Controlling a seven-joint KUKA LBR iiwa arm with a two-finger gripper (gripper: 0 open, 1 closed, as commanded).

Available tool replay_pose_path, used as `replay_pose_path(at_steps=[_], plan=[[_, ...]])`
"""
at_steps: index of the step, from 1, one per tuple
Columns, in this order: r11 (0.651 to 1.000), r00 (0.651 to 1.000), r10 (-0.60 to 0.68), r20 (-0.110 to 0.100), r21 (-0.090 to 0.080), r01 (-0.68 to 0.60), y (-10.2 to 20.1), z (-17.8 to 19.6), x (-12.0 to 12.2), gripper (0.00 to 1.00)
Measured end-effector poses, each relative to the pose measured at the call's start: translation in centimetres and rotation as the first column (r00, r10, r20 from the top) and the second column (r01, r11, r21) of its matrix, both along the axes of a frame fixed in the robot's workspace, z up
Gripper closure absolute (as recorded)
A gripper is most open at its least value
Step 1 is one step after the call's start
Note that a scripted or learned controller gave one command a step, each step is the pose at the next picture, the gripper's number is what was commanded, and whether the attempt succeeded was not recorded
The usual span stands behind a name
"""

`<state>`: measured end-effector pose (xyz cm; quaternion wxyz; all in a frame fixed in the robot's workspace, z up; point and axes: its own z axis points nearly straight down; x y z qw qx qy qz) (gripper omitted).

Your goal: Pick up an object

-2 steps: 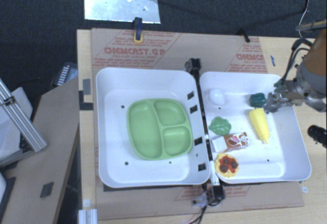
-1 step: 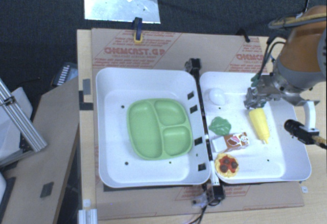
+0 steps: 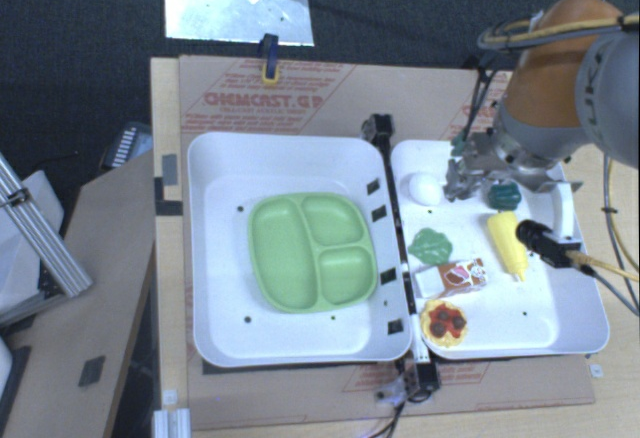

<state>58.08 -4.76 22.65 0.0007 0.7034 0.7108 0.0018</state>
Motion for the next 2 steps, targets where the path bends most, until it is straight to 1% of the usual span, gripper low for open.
replay_pose_path(at_steps=[1, 2], plan=[[1.000, 1.000, 0.000, -0.001, 0.000, 0.000, 5.0, 0.5, -0.2, 1.00], [1.000, 1.000, 0.001, 0.000, 0.001, -0.001, 11.0, 0.7, 1.4, 1.00]])
